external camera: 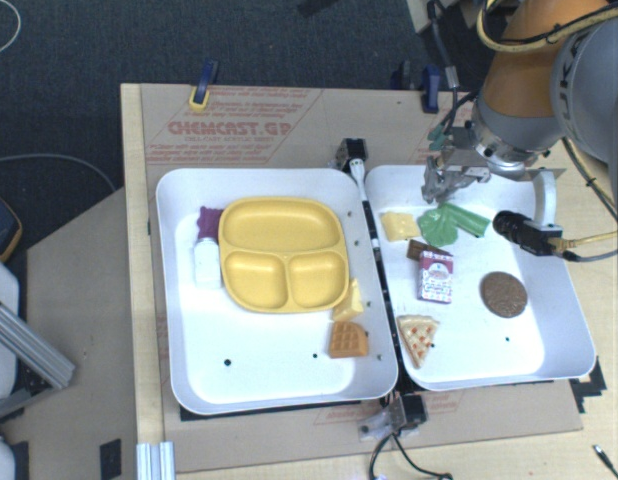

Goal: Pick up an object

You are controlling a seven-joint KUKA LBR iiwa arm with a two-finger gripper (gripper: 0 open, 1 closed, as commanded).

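Note:
My gripper point(445, 190) hangs over the back of the right bin point(549, 363), its tips just above a green leafy toy point(449, 222). Nothing is visibly between the fingers. In the same bin lie a pale yellow cheese piece point(397, 225), a small red and white carton point(436, 275) with a brown block at its top end, a round brown cookie point(504, 294) and a pizza slice point(419, 340).
The left bin point(189, 358) holds a yellow divided plate point(284, 252), a purple and white bottle point(206, 248) to its left and a brown waffle piece point(348, 339) at its lower right. The arm's orange band and cables fill the upper right.

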